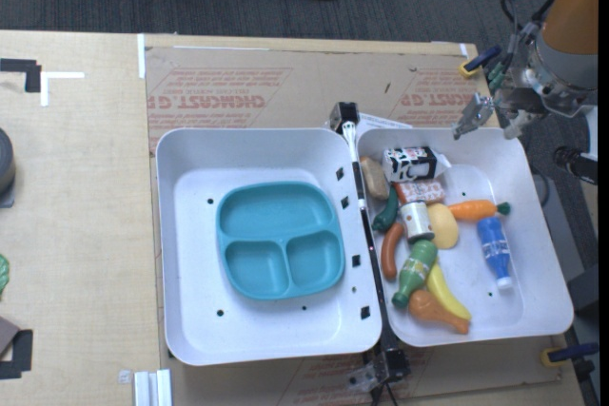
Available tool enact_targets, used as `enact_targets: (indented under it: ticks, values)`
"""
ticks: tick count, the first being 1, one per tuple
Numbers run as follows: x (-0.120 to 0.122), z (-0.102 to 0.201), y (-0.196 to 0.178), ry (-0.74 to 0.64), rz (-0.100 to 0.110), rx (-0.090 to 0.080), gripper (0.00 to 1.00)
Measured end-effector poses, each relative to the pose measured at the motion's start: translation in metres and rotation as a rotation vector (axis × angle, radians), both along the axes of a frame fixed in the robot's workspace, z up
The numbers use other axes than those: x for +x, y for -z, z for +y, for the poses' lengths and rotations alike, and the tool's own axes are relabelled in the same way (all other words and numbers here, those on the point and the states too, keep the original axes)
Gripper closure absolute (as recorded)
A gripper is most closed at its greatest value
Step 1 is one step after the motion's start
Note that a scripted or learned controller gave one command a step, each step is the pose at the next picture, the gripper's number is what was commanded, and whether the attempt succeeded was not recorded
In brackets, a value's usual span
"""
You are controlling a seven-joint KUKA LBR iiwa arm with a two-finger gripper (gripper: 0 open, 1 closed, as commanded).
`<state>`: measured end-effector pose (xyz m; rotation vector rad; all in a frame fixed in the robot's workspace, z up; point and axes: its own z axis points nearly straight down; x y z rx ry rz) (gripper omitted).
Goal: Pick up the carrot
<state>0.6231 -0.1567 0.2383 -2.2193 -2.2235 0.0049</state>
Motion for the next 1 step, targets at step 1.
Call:
enact_targets:
  ticks: [1]
  values:
    - [-0.0479, -0.031, 0.1269, -0.108, -0.001, 0.001, 0.0]
